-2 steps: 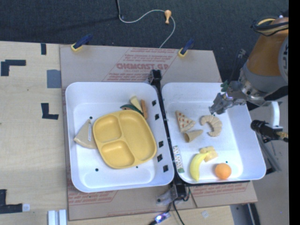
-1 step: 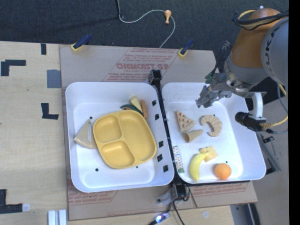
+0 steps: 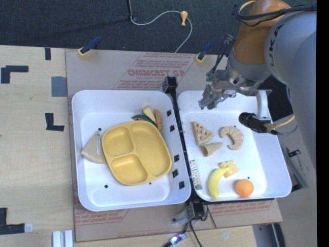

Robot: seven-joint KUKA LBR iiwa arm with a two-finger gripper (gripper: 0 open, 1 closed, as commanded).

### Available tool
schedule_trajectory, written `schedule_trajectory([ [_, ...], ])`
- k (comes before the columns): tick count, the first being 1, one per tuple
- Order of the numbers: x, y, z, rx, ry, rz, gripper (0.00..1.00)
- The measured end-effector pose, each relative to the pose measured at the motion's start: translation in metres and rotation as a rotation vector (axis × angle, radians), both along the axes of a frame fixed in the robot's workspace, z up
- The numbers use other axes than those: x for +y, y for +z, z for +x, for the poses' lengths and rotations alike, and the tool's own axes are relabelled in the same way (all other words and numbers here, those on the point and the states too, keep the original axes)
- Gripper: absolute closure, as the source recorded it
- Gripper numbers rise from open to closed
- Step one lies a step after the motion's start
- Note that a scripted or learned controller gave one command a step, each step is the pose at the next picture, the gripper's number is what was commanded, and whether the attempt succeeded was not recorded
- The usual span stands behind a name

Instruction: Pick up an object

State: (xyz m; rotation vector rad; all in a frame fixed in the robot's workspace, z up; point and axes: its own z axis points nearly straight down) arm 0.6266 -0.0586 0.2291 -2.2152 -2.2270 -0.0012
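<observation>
Grey metal gripper point(image 3: 211, 101) over right bin's point(image 3: 272, 163) far rim, fingers slightly parted, holding nothing. Below: ridged pizza wedge point(image 3: 201, 133), curled croissant point(image 3: 232, 137), cone point(image 3: 211, 148), smooth banana point(image 3: 216, 181), round orange point(image 3: 244, 188). Glossy yellow compartment tray point(image 3: 136, 153) in left bin point(image 3: 82, 138).

Your arm point(image 3: 300, 55) is a thick, smooth tube of light grey with rounded joints. Above the wrist you see a glossy orange band point(image 3: 259, 22), domed like a ball. Thin black cables point(image 3: 267, 12) loop over that band and run along the grey shell. Below it the wrist narrows to a grey metal collar, and from there your gripper point(image 3: 208, 101) hangs as a small dark grey block of metal parts. A thin dark wire point(image 3: 222, 55) trails beside the wrist.
</observation>
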Motion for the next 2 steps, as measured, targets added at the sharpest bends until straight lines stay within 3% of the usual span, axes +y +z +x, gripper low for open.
schedule_trajectory([
  [2, -0.008, -0.013, 0.015, 0.001, -0.006, -0.003, 1.00],
])
